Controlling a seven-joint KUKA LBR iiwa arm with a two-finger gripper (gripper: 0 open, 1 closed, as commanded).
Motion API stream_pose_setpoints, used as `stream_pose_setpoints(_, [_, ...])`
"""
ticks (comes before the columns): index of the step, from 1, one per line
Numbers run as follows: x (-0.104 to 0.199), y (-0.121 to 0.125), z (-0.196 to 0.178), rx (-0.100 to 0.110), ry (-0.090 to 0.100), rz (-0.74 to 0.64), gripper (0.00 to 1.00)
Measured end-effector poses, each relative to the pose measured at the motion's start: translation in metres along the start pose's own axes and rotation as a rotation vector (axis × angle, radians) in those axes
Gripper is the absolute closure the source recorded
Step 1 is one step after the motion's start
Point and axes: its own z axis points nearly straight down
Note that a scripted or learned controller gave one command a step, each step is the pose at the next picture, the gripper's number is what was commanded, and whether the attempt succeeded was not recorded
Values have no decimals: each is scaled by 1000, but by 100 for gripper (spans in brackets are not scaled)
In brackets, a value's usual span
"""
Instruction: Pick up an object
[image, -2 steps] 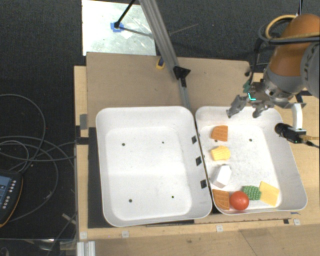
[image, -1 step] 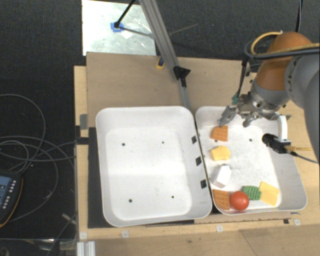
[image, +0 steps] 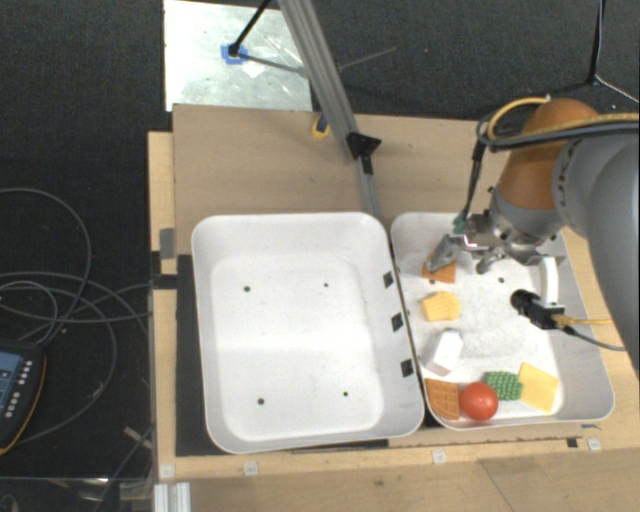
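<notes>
The arm enters from the right, its gripper (image: 458, 252) lowered into the back part of the right bin (image: 590, 395). The two fingers stand apart. One tip is at or just above an orange block (image: 440, 271); the other points toward the bin's centre. Contact with the block cannot be confirmed, and nothing sits clamped between the fingers.

The other candidates lie nearer the front of the same bin: a yellow wedge (image: 441, 306), a white block (image: 446, 351), an orange waffle piece (image: 442, 398), a red ball (image: 480, 401), a green studded piece (image: 503, 385) and a yellow slab (image: 538, 386). The left bin (image: 215, 240) is not involved.

Probable faults: the block appears offset to one side of the finger gap, so closing may push it aside instead of trapping it. The block lies near the bin's inner wall, leaving that finger little clearance. A shallow grip on one corner may let it slip during the lift.
</notes>
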Motion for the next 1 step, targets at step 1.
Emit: stream_pose_setpoints(1, [1, 3, 6, -11, 0, -1, 0])
